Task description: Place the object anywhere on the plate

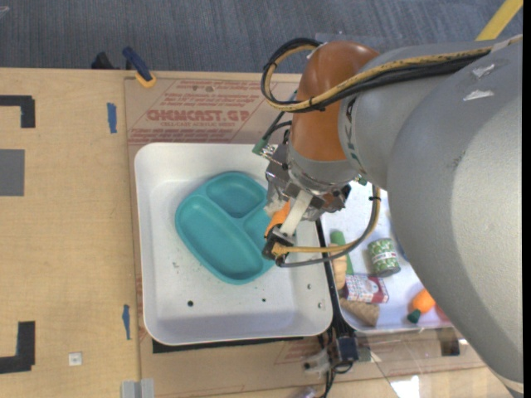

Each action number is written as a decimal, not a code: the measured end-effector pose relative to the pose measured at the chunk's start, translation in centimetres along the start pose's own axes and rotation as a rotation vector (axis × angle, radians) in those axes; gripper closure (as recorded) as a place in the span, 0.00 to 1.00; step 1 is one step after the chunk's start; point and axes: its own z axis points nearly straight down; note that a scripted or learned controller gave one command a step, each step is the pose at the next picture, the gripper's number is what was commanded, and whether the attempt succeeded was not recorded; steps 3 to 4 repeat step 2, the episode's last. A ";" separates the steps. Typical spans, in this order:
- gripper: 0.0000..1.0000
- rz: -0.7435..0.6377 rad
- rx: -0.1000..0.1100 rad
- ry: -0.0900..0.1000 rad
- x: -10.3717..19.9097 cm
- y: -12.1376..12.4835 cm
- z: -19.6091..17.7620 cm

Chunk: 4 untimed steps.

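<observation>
The arm (332,131) reaches over the left bin (153,247), its wrist hanging above the right rim of the teal two-part plate (211,239). A small orange piece (281,213) shows right at the jaws, just over that rim. It is probably the object to place, but I cannot tell whether the jaws are clenched on it or released, since the wrist hides them. The main risk comes from this position: the piece sits over the plate's edge rather than a compartment, so a release here could strike the rim and bounce or roll onto the white floor of the bin. If the hold is weak or partial, any sideways move could drop it short. Coming down too low could also press on the rim and tip or shove the plate, which lies loose and askew. The right bin (371,210) holds other things: a green stick-like thing (338,240), a green patterned can (383,256), a red and white packet (363,288) and an orange carrot-like thing (421,302). Their printing is too small to read. The only legible writing is red lettering (199,114) on the brown sheet of the counter (66,222) behind the left bin, which seems to read "CHEMCAST GP".
</observation>
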 end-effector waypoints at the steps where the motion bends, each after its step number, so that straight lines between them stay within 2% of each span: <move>1: 0.00 0.002 -0.003 0.000 -0.1 0.2 -0.1; 2: 0.00 -0.262 -0.014 0.003 1.3 -1.4 -3.6; 4: 0.00 -0.262 -0.014 0.003 1.3 -1.4 -3.6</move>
